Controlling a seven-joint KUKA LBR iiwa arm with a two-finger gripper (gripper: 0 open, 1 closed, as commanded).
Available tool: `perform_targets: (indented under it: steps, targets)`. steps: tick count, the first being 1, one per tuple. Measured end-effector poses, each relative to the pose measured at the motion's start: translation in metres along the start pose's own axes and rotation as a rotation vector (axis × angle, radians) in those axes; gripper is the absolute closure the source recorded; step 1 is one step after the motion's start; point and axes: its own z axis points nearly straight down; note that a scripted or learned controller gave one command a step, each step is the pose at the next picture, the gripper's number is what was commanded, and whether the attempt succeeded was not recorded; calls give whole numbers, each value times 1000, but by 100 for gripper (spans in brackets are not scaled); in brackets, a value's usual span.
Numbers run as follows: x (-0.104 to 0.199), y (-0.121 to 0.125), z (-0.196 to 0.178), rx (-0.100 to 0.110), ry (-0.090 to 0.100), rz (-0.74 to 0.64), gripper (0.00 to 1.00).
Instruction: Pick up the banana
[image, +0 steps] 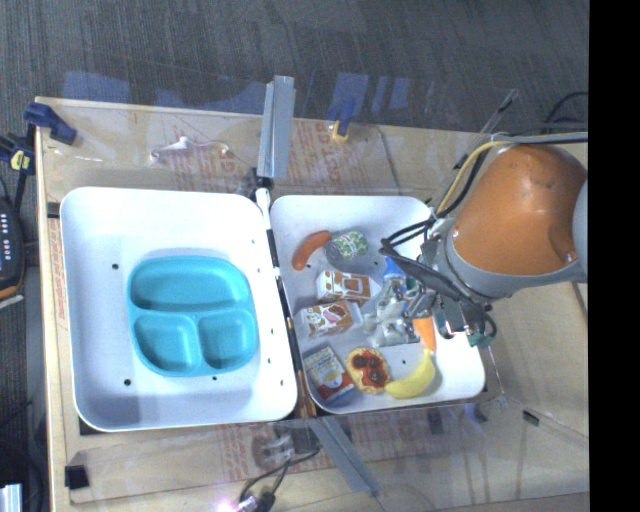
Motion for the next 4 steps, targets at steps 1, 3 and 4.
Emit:
perform_targets:
  steps: [1, 3, 4]
  targets:
    - [-18, 23, 26, -1, 6, 218, 100]
    - [-36, 61, -2, 0, 2, 405, 100]
    - [-67, 66, 33, 1, 4, 857, 100]
